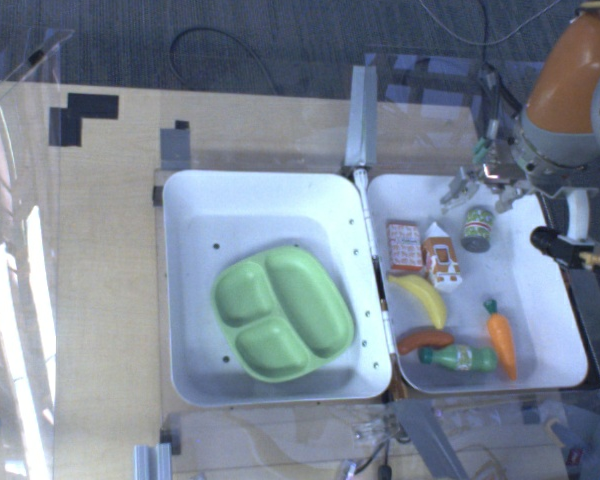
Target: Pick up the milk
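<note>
Arm cut off by the right and top edges; labels on the small carton, flat packet and can too small to read; sausage partly covered by the green bottle.

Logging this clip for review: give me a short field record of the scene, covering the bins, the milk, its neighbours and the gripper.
left bin: holds a green divided plate
right bin: holds all the small items
milk: small carton near the bin's middle, lying free
beside milk: red packet to its left, banana just below
other items: can, carrot, green bottle, sausage
gripper: over the bin's far side, above the can, holding nothing visible
milk picked: not yet
</note>
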Motion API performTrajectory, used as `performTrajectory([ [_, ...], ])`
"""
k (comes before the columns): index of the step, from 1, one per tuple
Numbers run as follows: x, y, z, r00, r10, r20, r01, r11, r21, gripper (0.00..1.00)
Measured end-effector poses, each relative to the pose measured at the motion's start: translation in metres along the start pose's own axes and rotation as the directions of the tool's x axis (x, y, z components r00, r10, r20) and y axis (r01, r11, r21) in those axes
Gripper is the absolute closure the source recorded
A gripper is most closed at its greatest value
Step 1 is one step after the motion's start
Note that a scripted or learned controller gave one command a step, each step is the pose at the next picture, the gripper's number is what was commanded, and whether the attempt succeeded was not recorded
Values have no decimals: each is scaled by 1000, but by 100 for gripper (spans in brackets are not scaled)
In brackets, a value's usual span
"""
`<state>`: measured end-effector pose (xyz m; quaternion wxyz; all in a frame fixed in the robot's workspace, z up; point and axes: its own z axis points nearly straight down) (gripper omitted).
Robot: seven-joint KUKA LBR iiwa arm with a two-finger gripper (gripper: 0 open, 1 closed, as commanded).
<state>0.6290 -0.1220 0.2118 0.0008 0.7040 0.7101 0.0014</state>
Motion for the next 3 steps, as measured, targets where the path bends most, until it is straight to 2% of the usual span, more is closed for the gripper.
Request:
performTrajectory([
  [1, 9, -22, 108, 987, -160, 5, 160, 987, -16, 0],
  [2, 11, -19, 95, 986, -165, 4, 165, 986, -22, 100],
  [3, 49, 13, 15, 989, -148, 1, 148, 989, -4, 100],
])
